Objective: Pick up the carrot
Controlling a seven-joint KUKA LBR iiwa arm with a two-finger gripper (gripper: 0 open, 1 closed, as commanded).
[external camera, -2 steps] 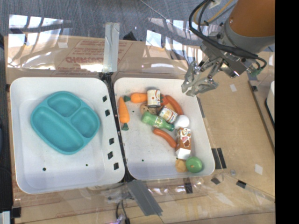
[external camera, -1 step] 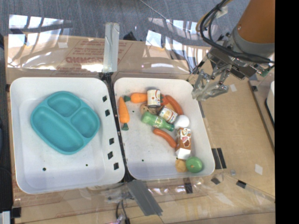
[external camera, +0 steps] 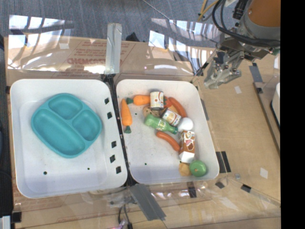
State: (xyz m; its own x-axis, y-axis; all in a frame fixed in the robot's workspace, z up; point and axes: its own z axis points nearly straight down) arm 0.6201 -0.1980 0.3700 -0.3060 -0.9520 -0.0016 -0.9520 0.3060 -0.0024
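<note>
gripper [external camera: 222, 75] hangs over the bench beyond the right bin's [external camera: 205, 128] far right corner, jaws too blurred to call; carrot [external camera: 126, 114] lies by that bin's left wall, toy food piled beside it; left bin [external camera: 19, 142] holds a teal divided plate [external camera: 66, 124]

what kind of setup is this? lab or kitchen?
Likely a robot lab bench, not a kitchen: two white bins taped to cardboard, toy food like the carrot, and a cabled arm with its pincer overhead.
</note>
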